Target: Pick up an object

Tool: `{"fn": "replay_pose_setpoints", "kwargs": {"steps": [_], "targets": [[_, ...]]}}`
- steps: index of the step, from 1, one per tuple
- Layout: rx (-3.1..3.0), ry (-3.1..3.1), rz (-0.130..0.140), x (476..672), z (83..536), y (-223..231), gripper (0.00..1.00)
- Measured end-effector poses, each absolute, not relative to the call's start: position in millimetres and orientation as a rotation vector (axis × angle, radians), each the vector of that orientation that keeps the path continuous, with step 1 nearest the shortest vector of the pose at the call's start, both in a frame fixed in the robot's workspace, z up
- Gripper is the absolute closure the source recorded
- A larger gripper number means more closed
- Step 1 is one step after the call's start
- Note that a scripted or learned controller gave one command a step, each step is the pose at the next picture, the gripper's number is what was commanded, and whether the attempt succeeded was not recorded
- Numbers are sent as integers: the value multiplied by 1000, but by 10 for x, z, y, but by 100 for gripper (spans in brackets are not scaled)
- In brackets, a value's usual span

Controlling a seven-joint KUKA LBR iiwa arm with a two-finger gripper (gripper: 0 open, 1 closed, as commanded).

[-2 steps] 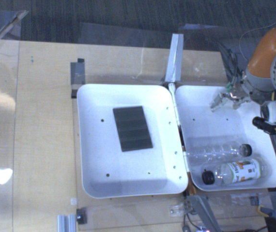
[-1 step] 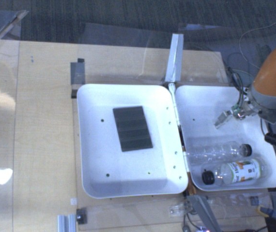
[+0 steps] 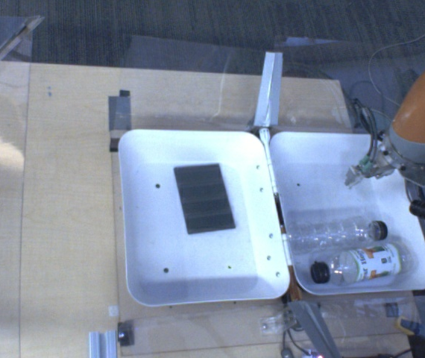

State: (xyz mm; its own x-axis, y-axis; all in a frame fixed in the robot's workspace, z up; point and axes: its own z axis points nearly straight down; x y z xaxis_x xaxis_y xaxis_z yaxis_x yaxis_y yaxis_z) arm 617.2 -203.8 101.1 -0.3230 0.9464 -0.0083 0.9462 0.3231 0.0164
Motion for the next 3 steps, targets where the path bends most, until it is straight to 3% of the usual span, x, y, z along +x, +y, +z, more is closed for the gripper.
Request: {"fn": "replay_pose_setpoints", "kwargs": {"steps": [1, 2, 3], "targets": [[1818, 2542, 13, 6171, 1010, -2038, 0], [1603, 2709, -12, 6670, 988, -1904, 0], [1618, 2683, 4, 5993, 1623, -2004, 0]]}}
